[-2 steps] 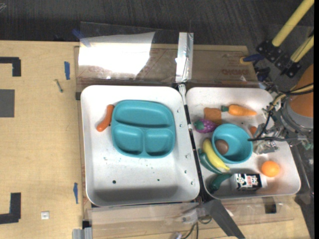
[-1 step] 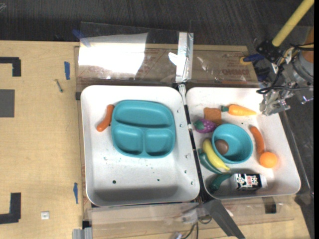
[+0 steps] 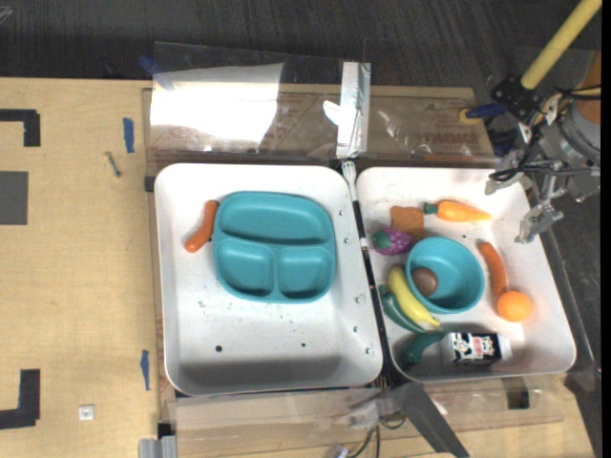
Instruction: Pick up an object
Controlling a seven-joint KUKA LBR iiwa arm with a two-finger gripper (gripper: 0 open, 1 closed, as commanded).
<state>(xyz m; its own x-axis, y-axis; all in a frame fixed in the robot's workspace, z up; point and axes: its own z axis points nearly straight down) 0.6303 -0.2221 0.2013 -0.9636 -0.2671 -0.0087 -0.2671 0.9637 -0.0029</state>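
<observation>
The arm (image 3: 573, 136) enters at about 2 o'clock in the view, at the upper right corner of the right bin (image 3: 558, 337). Its wrist is a tangle of grey metal and cables, and it hangs over the bin's far right rim. The pincer (image 3: 535, 219) points down toward the bin, just inside that rim. Whether it is open or closed, I cannot tell; nothing is visible in it. A yellow rod (image 3: 568, 29) slants up behind the arm toward the top right.

In the right bin a teal bowl (image 3: 445, 275) sits near the middle, with a brown round thing (image 3: 425, 281) inside it. A banana (image 3: 412, 299) leans on the bowl at its 8 o'clock side. A carrot (image 3: 458, 212) lies at 12 o'clock from the bowl, and beside it, to the left, a brown block (image 3: 407, 219). A purple fruit (image 3: 391, 242) touches the bowl at 10 o'clock. At 3 o'clock from the bowl lies a sausage (image 3: 493, 264), and an orange (image 3: 514, 305) sits just below it. A small carton (image 3: 474, 347) lies at 6 o'clock from the bowl, near the front rim.

In the left bin (image 3: 191, 351) a teal tray (image 3: 275, 245) with three compartments lies toward the far side. A second sausage (image 3: 201, 227) lies just beside its left edge. Both bins stand on the worktop (image 3: 67, 256).
</observation>
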